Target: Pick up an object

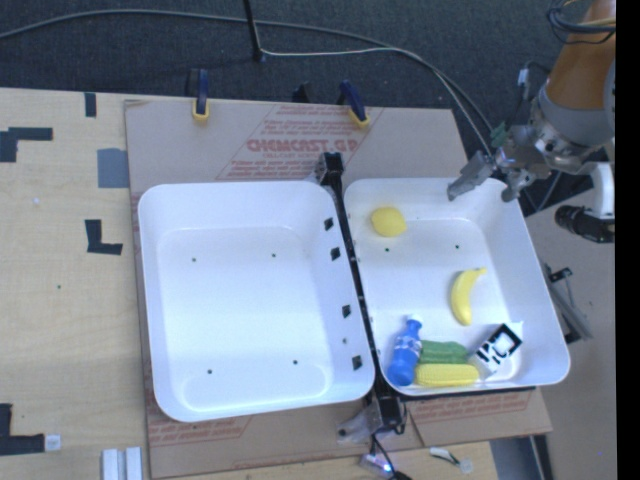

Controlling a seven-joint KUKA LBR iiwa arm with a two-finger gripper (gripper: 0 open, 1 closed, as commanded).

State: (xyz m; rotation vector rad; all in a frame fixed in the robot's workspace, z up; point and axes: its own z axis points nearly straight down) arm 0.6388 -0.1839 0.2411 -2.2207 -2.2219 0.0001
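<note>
Grey gripper [492, 181] hangs over right bin's [535, 258] far corner, fingers apart, nothing between them. Your candidates lie untouched in that bin: yellow ball [388, 221], banana [464, 296], blue bottle [404, 351]. Pick not begun; descent, grasp, lift all remain.

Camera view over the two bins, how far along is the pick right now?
Nothing looks picked yet. The claw hangs open over the far right corner of the right bin with nothing between its fingers. The lemon, banana and blue bottle all lie on the bin floor. Left to do: come down on one object, close on it and lift.
</note>
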